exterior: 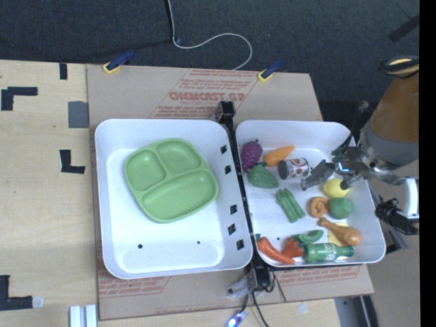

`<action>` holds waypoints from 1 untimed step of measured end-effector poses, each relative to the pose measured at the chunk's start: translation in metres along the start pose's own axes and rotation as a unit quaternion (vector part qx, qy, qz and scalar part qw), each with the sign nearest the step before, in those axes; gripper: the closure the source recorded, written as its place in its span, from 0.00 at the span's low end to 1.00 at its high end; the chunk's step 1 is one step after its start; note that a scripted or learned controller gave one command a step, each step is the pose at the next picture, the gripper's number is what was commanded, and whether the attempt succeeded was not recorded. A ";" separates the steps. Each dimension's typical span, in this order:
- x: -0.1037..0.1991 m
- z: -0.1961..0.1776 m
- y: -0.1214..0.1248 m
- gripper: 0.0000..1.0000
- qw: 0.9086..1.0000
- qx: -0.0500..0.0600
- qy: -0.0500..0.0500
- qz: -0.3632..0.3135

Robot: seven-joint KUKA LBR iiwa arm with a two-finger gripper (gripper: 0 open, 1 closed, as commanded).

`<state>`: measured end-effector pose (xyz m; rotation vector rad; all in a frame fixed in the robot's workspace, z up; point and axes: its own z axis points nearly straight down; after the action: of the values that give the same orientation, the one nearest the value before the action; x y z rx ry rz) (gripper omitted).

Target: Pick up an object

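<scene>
Yellow lemon (335, 187) partly hidden beneath the end effector (332, 174).

both bins (109, 251) look smooth white plastic, slightly glossy. the green plate (170, 179) is matt plastic. toy food, such as the lemon (335, 188) just beside the jaws, looks glossy plastic. beneath lies printed brown cardboard (197, 94).

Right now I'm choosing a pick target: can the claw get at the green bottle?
Probably yes: the green bottle lies uncovered near the right bin's front wall, though that wall and the chicken leg crowd it.
</scene>
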<state>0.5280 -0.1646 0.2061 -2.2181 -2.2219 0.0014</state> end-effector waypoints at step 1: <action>0.049 0.070 -0.026 0.00 1.000 0.004 0.002 -0.001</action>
<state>0.5017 -0.1154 0.1358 -2.2104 -2.2180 0.0071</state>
